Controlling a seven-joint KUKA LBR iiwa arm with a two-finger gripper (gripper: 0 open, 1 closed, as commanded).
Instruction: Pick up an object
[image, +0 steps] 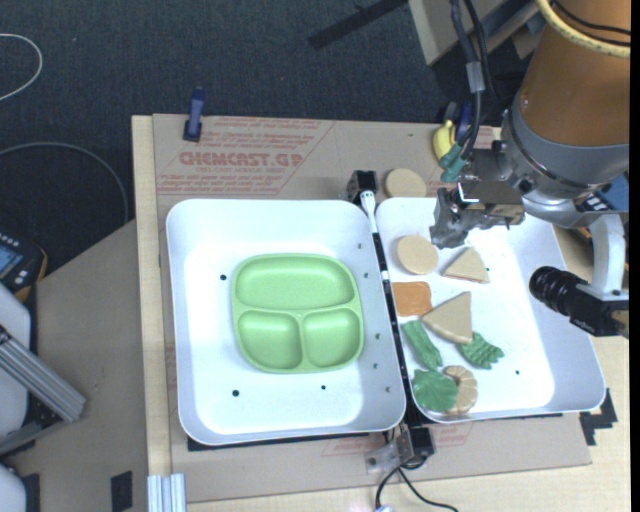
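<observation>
Arm's upper part cut off at the frame's top right, pincer (452, 228) dark and blurred above the right bin (560, 395), grip state impossible to tell, round cracker (417, 254) just below it, green divided plate (297, 311) in the left bin (195, 330), wooden desk (150, 200), dark carpet (150, 50) around.

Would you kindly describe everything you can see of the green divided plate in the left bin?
The green divided plate is pale green, plastic-looking, with a rounded rectangular outline. It has three compartments: one wide compartment across the far side and two smaller ones side by side on the near side, split by raised ridges. It lies flat and upright near the middle of the left bin, resting on its white floor. All three compartments hold nothing, and nothing else touches it.
</observation>
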